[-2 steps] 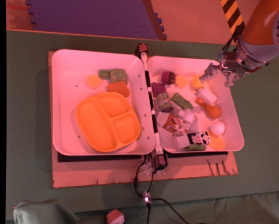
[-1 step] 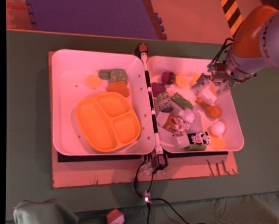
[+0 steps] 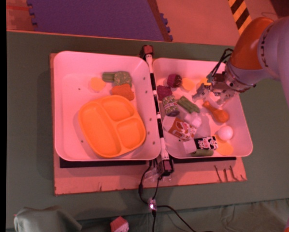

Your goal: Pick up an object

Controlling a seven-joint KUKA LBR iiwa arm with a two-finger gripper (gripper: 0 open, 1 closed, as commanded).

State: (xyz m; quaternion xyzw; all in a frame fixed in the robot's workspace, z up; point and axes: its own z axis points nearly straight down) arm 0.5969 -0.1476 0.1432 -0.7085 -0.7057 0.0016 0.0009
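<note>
You see the grey arm with its orange band [image 3: 253, 42] reaching in from the right, its hand [image 3: 216, 94] low over the far right part of the right bin [image 3: 243, 124]; whether the hand is clenched or released you cannot tell, the metal parts blur together there. Directly under and just near of the hand lies an orange carrot-shaped toy [image 3: 217, 110], smooth and tapered; contact cannot be judged. Near of it sits a small white ball [image 3: 225, 132], round and matte, with a flat orange disc [image 3: 225, 148] beside it at the near wall. Also in the right bin: a boxy carton with black and white print [image 3: 205, 143], a red and white printed packet [image 3: 182, 129], a green stick-like piece [image 3: 188, 104], a patterned cylinder [image 3: 170, 105], a dark maroon lump [image 3: 174, 79] and a yellow round piece [image 3: 188, 84]. In the left bin [image 3: 69, 81] you find a glossy orange divided plate [image 3: 111, 125] with three wells, a green knobbly toy [image 3: 118, 77], an orange ridged piece [image 3: 122, 91] touching it, and a yellow disc [image 3: 97, 84]. Both bins rest on brown board on the green counter [image 3: 28, 129].
</note>
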